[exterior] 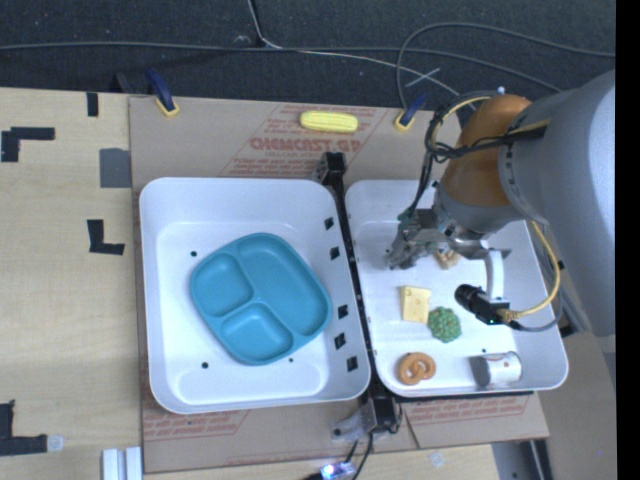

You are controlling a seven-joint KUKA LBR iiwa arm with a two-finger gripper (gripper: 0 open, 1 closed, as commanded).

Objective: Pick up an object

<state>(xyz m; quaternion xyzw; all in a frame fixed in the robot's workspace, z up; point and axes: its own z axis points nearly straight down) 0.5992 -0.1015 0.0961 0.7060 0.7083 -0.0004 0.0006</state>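
blue sectioned plate (259, 297) in left bin (160, 268), right bin (375, 203) holding cheese wedge (415, 303), green broccoli piece (444, 324), pretzel (416, 369), small can (496, 369), gripper (407, 248) lowered into bin's upper half, grip state unclear, arm bent in from right

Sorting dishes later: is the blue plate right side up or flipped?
Right side up: the blue plate shows its three hollow compartments facing up, in the left bin.

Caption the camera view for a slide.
Claw low in the right bin above cheese, broccoli and pretzel; blue tray in the left bin.
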